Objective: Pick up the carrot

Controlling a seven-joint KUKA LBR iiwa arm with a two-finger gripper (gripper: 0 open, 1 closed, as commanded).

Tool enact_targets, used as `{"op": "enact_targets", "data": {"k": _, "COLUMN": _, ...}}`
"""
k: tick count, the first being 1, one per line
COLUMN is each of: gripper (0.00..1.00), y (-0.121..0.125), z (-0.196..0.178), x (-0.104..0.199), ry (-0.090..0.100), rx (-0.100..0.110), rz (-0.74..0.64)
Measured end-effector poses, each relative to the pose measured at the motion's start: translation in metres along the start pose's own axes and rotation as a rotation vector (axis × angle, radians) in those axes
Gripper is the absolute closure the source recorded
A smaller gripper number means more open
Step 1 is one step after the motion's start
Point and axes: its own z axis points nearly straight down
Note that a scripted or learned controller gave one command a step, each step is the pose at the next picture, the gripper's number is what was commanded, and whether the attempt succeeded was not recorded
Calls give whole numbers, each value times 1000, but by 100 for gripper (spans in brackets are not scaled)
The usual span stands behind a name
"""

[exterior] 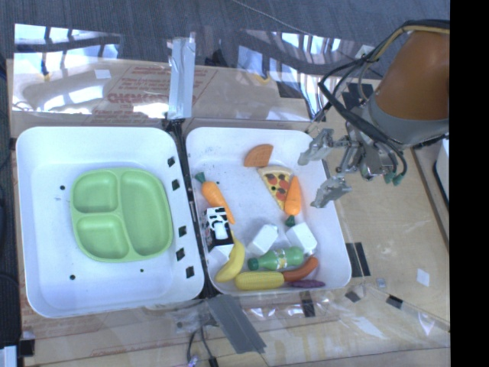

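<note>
Step in hand: approach, nothing grasped yet. End effector (324, 170) is seen at 3 o'clock of the right bin (335, 228), above its rim, fingers (311, 150) spread apart with nothing between them. 2 carrots are seen: carrot (293, 197) beside the pizza slice (275, 180), nearest the end effector; second carrot (215, 197) at 9 o'clock, by the bin's left wall. Next move, as judged: shift toward 9 o'clock over the near carrot, align across its long axis, descend, close. Pizza slice touching it could be caught.
</note>
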Motion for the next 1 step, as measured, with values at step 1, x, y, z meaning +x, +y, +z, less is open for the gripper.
{"op": "enact_targets", "data": {"k": 1, "gripper": 0, "y": -8, "z": 122, "x": -38, "ry": 7, "rx": -3, "rz": 191}}
